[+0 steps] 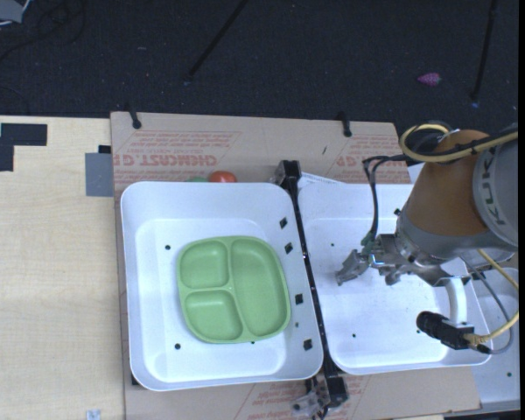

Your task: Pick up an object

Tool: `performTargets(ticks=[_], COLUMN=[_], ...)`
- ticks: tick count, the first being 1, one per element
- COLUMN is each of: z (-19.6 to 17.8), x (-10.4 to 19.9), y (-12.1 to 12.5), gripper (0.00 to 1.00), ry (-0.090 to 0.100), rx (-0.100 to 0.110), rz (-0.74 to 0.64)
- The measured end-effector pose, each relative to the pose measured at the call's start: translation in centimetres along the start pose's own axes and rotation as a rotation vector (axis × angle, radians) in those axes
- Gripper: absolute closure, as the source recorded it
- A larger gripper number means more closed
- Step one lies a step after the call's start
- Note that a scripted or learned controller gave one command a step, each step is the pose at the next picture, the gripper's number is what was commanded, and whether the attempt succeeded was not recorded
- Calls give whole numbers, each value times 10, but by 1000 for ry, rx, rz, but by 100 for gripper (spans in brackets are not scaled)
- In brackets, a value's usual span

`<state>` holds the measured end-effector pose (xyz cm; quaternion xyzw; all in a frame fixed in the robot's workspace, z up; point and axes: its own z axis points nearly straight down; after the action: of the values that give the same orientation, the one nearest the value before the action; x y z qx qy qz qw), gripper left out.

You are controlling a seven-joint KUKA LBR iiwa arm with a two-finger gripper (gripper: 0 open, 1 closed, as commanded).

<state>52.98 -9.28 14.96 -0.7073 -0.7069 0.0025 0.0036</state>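
The bench [44,261] has a pale wood-look top, with dark floor beyond its far edge. A brown cardboard sheet [245,151] with red print lies flat on it, reaching toward the right edge. 2 shallow white bins sit side by side on the cardboard: the left bin [144,278] and the right bin [376,344], touching along a black clip strip [302,261]. Black tape shapes [13,144] and a grey patch [97,173] lie near the far left corner.

A robotics lab: an industrial arm [455,204] works over two white bins [144,234] taped-down on cardboard [245,151], with cables trailing across dark carpet [245,33].
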Motion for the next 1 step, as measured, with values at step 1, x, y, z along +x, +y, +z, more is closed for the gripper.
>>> performTargets(ticks=[1], z=[44], x=[1], y=[3], gripper=[0], ry=[0], rx=[-1], rz=[-1])
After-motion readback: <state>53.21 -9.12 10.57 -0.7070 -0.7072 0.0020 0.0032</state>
